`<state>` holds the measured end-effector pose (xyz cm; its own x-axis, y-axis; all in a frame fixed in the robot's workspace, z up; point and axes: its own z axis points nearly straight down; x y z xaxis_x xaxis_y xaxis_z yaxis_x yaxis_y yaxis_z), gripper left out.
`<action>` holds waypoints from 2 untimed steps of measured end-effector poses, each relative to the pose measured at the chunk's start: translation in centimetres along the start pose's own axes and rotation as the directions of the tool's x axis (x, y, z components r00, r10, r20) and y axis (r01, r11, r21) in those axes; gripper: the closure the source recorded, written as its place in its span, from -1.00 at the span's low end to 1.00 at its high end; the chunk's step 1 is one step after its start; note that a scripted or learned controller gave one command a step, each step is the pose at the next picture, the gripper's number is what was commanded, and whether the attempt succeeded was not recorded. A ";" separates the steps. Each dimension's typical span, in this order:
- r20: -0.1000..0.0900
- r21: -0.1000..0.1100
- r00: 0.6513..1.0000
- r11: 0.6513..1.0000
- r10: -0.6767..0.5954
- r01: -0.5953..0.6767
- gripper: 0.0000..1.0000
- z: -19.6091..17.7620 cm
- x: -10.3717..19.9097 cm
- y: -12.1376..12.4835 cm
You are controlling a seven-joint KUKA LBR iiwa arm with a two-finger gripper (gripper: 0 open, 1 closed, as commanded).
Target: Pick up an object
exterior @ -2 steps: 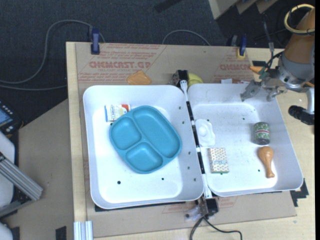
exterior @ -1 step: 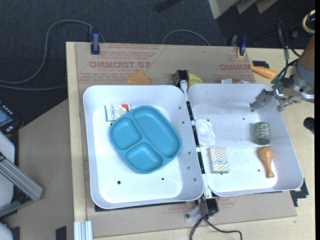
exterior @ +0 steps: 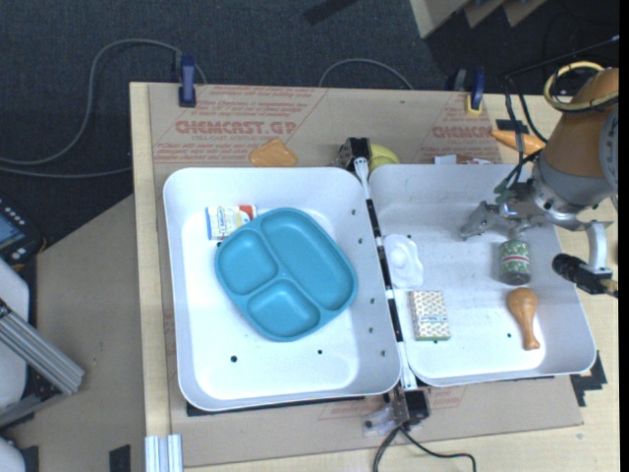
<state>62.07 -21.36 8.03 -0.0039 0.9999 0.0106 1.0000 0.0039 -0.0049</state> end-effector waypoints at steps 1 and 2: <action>0.009 -0.001 1.000 1.000 0.005 -0.005 -1.00 -0.4 0.2 -4.6; 0.006 -0.001 1.000 1.000 0.005 -0.005 -1.00 -0.4 -0.1 -10.1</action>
